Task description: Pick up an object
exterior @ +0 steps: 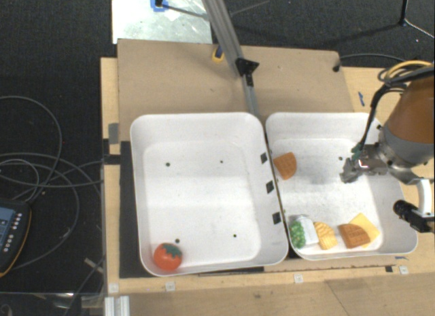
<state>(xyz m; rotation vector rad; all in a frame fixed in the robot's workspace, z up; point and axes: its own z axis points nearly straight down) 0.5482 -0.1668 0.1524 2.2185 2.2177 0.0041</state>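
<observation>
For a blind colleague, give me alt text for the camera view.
A grey-and-orange arm holds its tool over the right bin, which holds toy foods along its near edge and an orange piece by the divider. A tomato sits in the left bin.

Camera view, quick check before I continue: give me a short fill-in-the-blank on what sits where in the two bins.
1. The tomato lies in the ____ bin.
2. The gripper hangs over the ____ bin.
3. The orange piece near the divider lies ____ from the cluster of food items along the right bin's near wall.

Missing words: left; right; apart
</observation>
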